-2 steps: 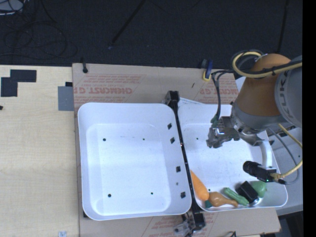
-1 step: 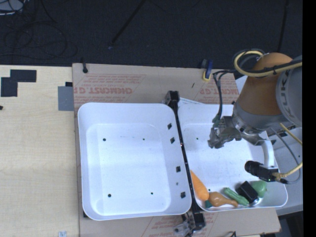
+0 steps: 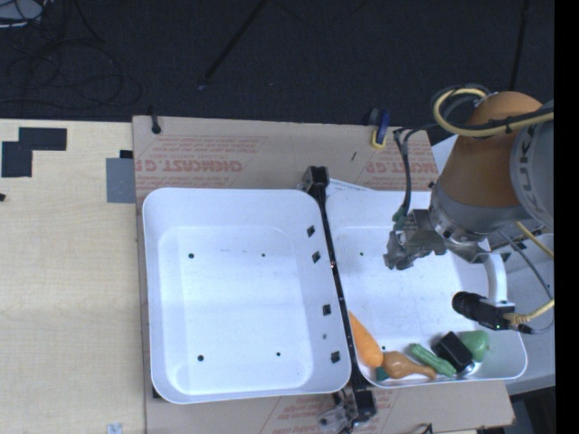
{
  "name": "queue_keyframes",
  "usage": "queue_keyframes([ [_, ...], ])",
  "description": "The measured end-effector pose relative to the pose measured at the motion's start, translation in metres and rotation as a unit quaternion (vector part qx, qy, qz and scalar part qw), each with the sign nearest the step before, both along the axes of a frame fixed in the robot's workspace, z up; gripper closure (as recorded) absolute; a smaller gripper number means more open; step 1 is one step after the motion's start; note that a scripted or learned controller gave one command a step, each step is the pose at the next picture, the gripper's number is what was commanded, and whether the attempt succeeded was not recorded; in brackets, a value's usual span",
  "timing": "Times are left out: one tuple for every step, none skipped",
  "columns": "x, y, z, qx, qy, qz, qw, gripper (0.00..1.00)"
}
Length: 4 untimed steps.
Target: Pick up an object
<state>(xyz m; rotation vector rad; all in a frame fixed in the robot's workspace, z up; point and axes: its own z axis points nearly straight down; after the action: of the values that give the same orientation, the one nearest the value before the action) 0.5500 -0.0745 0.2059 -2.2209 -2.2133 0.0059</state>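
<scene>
Reaching in from three o'clock, the arm (image 3: 488,165) hangs its gripper (image 3: 404,249) over the bare upper floor of the right bin (image 3: 362,215), nothing between its fingers; whether they are open or shut I cannot tell. Toward five o'clock, well apart from it, lie an orange carrot-shaped piece (image 3: 364,340), a tan piece (image 3: 403,365), green pieces (image 3: 432,359) and a black block (image 3: 453,350), crowded together. The left bin (image 3: 158,242) sits at nine o'clock.

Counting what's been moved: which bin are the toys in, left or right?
In the right bin: the orange carrot, tan piece, green pieces and black block lie along its near edge.
</scene>
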Motion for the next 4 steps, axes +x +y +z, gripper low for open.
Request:
queue_keyframes([
  [-0.052, -0.012, -0.044, 0.0, 0.002, 0.0, 1.0, 1.0],
  [-0.049, -0.012, -0.032, -0.0003, -0.001, 0.0, 1.0, 1.0],
  [-0.049, -0.013, -0.023, -0.0001, 0.0, -0.002, 1.0, 1.0],
  [-0.049, -0.014, -0.013, 0.0001, 0.001, -0.003, 1.0, 1.0],
])
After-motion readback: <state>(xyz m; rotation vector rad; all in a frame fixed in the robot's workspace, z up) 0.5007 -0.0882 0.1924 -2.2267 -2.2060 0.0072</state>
